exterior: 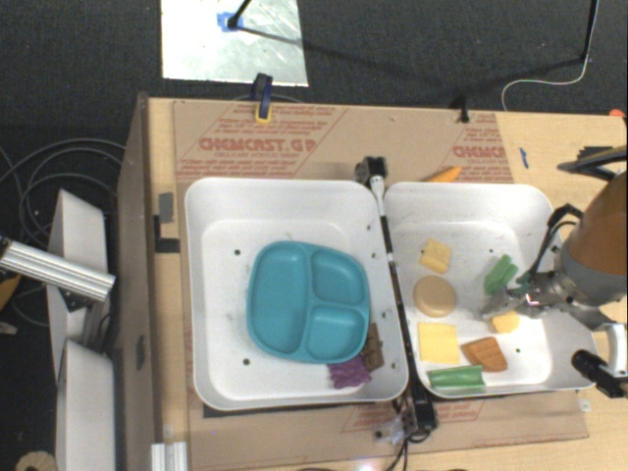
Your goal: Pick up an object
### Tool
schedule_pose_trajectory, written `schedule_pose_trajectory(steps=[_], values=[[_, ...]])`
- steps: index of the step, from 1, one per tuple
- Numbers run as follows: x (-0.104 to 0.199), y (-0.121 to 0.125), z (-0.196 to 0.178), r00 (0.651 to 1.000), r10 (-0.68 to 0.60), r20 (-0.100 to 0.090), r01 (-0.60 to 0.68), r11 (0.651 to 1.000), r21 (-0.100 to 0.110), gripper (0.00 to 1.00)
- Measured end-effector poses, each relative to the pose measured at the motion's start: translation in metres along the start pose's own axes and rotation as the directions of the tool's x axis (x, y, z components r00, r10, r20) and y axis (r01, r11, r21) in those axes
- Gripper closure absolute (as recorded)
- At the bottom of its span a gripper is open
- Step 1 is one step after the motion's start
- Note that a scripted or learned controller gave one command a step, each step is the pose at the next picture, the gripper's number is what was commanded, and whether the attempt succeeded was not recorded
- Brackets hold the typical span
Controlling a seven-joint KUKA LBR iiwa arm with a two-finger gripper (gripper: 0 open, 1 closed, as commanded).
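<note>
**A:** Where is the claw [512, 300] at this moment?

**B:** It is low in the right bin [535, 209], between the green block [499, 273] and a small yellow cube [505, 322]. I cannot tell if it is open or closed; the tip is dark and blurred there. No object is seen between its tips.

**A:** So which object is the target?

**B:** I judge one of those two, because both are just beside the tip. The round tan disc [435, 296] is a little more to the left, and the yellow square slab [439, 342], the orange-brown piece [485, 353] and the long green bar [455, 379] lie near the front wall.

**A:** What may go wrong?

**B:** The objects are crowded. The claw could close in the gap between the green block and the cube and take nothing, or push one away. It could also catch only a corner, and the piece would slip when the arm [599, 253] rises.

**A:** And the left bin [211, 224]?

**B:** It holds a teal divided plate [308, 300] and a purple piece [345, 372], well apart from the claw.
</note>
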State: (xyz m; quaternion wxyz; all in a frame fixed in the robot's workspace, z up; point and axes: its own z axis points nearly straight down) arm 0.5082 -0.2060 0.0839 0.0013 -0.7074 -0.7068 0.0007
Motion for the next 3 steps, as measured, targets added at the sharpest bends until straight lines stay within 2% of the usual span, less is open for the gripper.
schedule_pose_trajectory(steps=[1, 2, 3], values=[[0.006, 0.057, -0.002, 1.0, -0.008, 0.003, 0.008, 1.0, -0.01, 0.0], [0.005, 0.055, -0.012, 1.0, -0.006, 0.002, 0.006, 1.0, -0.008, 1.0], [0.066, 0.066, -0.1, 1.0, -0.011, 0.001, 0.011, 1.0, -0.011, 1.0]])
